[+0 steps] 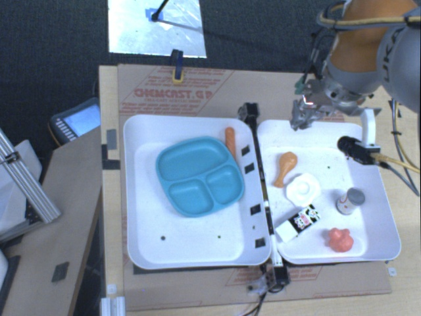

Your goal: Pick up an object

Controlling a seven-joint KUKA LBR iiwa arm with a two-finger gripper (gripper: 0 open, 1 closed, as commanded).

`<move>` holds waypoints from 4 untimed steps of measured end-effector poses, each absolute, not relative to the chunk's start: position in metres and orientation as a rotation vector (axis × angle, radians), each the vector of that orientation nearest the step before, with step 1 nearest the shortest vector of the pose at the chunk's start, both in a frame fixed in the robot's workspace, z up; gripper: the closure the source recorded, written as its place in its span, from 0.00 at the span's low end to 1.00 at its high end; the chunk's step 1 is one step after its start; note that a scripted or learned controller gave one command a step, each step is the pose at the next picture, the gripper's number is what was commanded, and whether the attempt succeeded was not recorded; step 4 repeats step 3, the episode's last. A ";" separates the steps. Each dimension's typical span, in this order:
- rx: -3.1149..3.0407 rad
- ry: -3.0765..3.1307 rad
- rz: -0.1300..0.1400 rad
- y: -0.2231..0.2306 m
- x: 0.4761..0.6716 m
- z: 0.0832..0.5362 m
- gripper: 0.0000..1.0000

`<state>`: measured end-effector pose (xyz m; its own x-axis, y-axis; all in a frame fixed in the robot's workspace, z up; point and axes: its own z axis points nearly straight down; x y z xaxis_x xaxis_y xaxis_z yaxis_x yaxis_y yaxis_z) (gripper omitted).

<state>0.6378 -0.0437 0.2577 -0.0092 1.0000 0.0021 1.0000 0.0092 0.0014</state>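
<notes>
My gripper (299, 122) hangs over the far edge of the right bin (381, 196), above its back left corner. Nothing shows between its fingers. In the right bin lie a tan toy drumstick (284, 167), a white fried egg (302, 189), a small grey can (349, 200), a black-and-white carton (297, 223) and a pink lump (340, 239). The drumstick is the nearest of these, a short way in front of the gripper. An orange carrot (230, 140) lies in the left bin (141, 242) beside a blue divided plate (198, 175).
A black divider with clips (258, 176) runs between the two bins. The arm's grey body and orange band (371, 25) stand over the bench's back right. A black fitting with a cable (358, 150) sits on the right bin's far right side.
</notes>
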 end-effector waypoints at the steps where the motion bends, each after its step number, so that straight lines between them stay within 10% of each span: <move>1: -2.211 -2.229 -0.001 -0.001 0.614 0.243 1.00; 4: -2.210 -2.230 -0.001 0.088 0.578 0.222 1.00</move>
